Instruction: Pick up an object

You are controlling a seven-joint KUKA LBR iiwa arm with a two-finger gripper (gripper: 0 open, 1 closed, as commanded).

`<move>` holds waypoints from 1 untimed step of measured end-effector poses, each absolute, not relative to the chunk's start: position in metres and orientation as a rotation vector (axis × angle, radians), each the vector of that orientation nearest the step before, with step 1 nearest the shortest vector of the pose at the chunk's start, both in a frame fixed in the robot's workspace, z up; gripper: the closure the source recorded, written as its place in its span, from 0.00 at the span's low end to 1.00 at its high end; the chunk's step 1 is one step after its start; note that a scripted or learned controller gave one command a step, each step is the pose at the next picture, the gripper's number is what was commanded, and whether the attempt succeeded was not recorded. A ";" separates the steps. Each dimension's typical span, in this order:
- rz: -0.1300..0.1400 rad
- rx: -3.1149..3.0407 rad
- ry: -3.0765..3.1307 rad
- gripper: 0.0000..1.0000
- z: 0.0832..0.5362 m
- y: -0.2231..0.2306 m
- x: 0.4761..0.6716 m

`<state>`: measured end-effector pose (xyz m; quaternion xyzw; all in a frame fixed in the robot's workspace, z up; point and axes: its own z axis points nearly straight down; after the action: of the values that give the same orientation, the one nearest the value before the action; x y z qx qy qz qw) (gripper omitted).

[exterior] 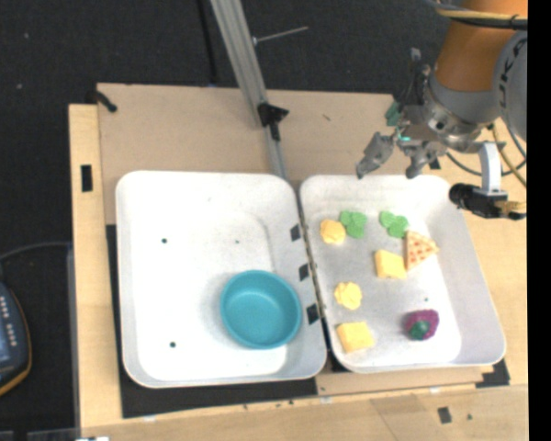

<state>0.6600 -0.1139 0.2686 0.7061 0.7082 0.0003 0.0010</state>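
Note:
My gripper (397,159) hangs open above the far rim of the right bin (473,274), with nothing between its fingers. Below it in that bin lie small toy foods: two green pieces (353,223) (394,222), a yellow piece (332,232), a pizza slice (419,248), a yellow cheese wedge (389,264), another yellow lump (348,295), a yellow block (354,336) and a purple grape cluster (421,324). A teal bowl (260,309) sits in the left bin (165,219).
A grey metal pole (248,62) slants down from the top and ends at the divide between the bins. The bins rest on a wooden bench (184,127). A handheld pendant (0,333) lies at the far left edge.

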 end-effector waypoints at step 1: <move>0.000 2.216 2.224 0.00 0.269 -0.114 0.660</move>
<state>0.6599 -0.1141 0.2686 0.7060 0.7082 0.0000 0.0011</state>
